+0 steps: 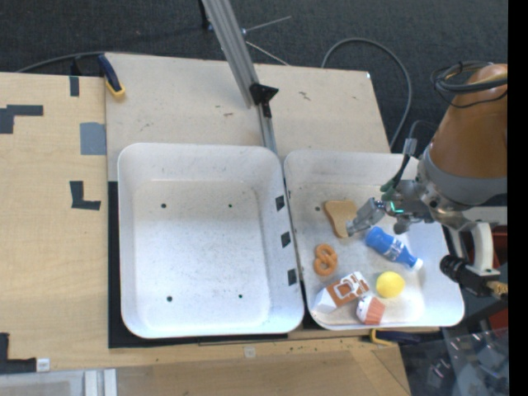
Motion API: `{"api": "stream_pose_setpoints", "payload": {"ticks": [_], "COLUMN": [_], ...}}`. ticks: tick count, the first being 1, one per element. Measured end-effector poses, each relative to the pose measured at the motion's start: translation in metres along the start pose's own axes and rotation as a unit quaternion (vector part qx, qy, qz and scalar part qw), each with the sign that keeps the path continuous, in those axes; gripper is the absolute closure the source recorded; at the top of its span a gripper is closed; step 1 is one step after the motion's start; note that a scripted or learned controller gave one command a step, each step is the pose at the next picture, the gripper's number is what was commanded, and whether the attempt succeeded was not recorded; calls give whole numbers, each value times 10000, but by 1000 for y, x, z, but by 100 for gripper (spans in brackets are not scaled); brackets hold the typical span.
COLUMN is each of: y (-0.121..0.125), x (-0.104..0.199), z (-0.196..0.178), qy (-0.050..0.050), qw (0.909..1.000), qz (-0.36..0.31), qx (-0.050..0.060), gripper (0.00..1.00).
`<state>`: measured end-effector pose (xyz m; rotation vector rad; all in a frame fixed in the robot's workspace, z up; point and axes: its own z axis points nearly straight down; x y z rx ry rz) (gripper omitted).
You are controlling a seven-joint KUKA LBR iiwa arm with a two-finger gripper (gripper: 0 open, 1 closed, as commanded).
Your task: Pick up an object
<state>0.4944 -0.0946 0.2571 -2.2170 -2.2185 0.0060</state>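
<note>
On the counter, right-hand bin: from left to right, a tan bread-shaped piece, light and rigid by its look (best gripped across its flat faces), touched by the end effector, whose grip state cannot be told, then a blue bottle.

Arm reaching in from the right, wrist turned leftward

The grey arm with its orange band enters from the right edge and bends down and left. Its gripper points left and slightly downward at the end of the wrist, fingers too small to judge.
</note>
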Motion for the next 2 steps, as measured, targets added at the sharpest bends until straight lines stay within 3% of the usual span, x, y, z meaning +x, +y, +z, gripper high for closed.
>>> {"api": "stream_pose_setpoints", "payload": {"ticks": [1, 2], "y": [1, -7], "x": [0, 3], "z": [-2, 58], "qy": [-3, -1], "qw": [10000, 10000], "qz": [-3, 0], "qx": [-25, 9], "gripper": [0, 0]}}
